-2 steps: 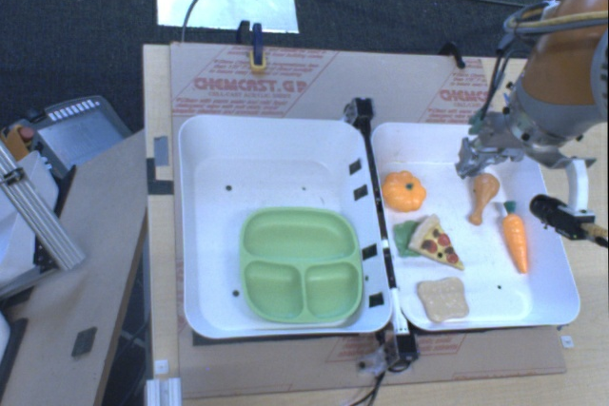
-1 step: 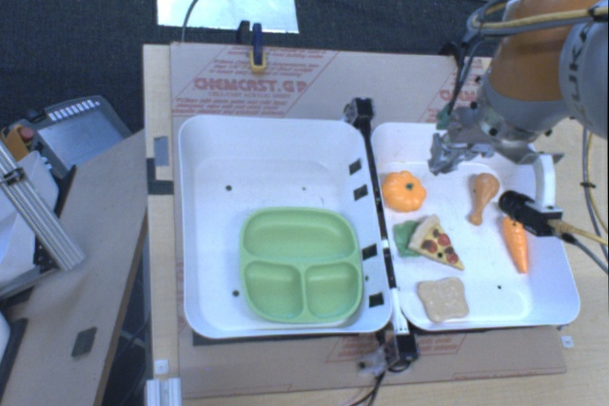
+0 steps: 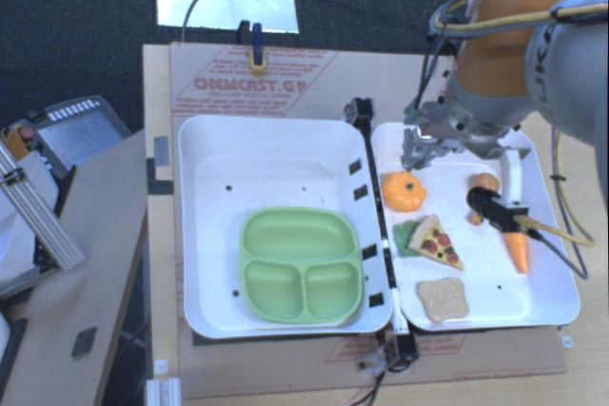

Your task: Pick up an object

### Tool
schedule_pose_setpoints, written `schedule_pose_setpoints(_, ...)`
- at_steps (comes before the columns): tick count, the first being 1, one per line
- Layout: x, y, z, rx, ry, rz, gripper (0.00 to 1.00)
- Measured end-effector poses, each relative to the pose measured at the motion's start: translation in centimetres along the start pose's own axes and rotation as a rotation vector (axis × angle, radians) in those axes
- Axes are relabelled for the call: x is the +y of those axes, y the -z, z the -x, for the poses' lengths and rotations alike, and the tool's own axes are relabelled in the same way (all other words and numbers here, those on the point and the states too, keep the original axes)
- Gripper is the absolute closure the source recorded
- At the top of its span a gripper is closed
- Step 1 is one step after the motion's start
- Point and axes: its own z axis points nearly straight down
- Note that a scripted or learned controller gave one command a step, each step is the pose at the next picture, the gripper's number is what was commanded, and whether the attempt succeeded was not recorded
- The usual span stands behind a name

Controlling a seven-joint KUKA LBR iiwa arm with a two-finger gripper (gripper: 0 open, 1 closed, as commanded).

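Right of frame, the white bin is entered; the gripper, its grip state untellable, should be centred over the pumpkin.

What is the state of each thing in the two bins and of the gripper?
Gripper: low over the right bin's far end, just above the pumpkin.
Pumpkin: upright, free.
Pizza slice: flat, partly on a green piece.
Toast: flat, free.
Carrot: lying, tip toward the camera.
Green divided plate: upright in the left bin.
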Motion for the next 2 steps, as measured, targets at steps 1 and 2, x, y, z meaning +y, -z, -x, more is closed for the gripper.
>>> schedule_pose_setpoints(1,-0.2,-1.1,-5.5,0.001,0.002,-0.001,1.00)
schedule_pose_setpoints(2,0.9,-2.1,-10.0,0.000,0.001,0.000,1.00)
